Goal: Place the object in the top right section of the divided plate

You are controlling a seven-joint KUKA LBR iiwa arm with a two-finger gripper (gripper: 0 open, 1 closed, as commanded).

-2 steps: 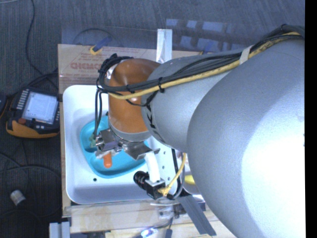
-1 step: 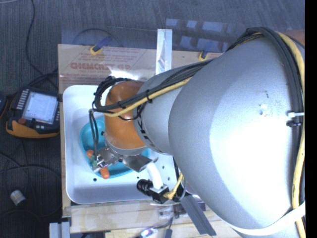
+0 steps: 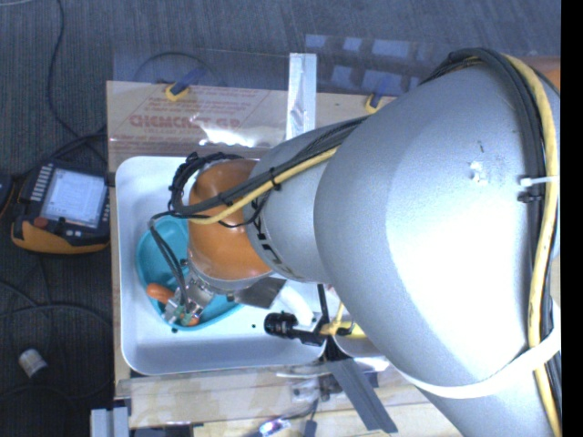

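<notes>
Gripper [image 3: 185, 309] lowered over blue divided plate [image 3: 157, 260] in left bin [image 3: 137, 353], likely for placement. Grasp state cannot be told. Orange object [image 3: 158, 290] seen on plate beside gripper; section unclear.

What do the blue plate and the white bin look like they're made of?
The blue plate looks like smooth moulded plastic: even turquoise colour, soft sheen. The white bin seems glossy plastic too, with rounded corners and a bright, uniform surface, though coated metal can't be ruled out.
</notes>
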